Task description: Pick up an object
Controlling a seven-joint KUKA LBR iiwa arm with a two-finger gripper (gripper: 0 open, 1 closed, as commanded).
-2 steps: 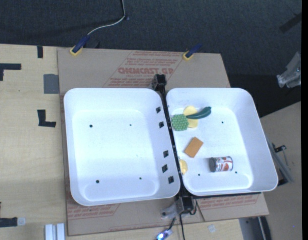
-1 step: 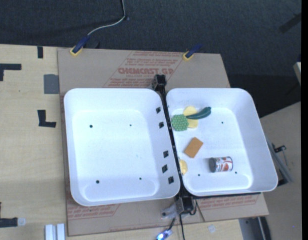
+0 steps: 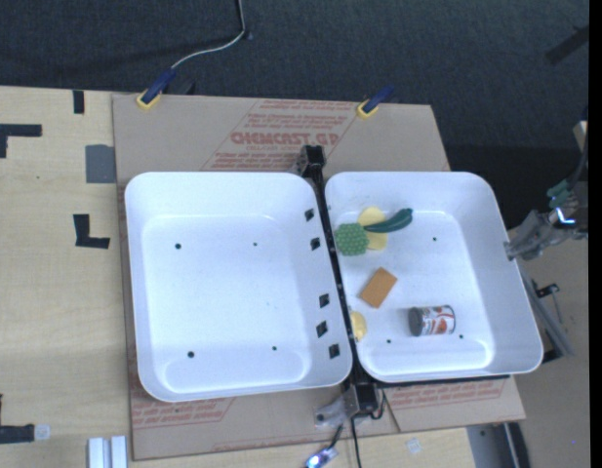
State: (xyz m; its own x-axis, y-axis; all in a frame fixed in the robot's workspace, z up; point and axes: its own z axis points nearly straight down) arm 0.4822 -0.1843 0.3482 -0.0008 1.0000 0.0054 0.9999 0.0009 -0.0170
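The right bin (image 3: 476,203) holds a few small objects. A green leafy toy (image 3: 352,239) lies by the divider, touching a yellow piece (image 3: 373,218) and a dark green stalk (image 3: 394,221). An orange block (image 3: 379,288) lies near the bin's middle. A small red and white can (image 3: 432,321) lies on its side toward the front. Another yellow bit (image 3: 357,324) sits against the left wall. The grey end of the arm with my gripper (image 3: 525,241) hangs just outside the bin's right rim, apart from every object.
The left bin (image 3: 144,261) stands beside the right one, joined by black clips (image 3: 325,300) along the shared wall. Both rest on a cardboard sheet (image 3: 281,135) clamped at the back. A cable (image 3: 227,37) runs behind.
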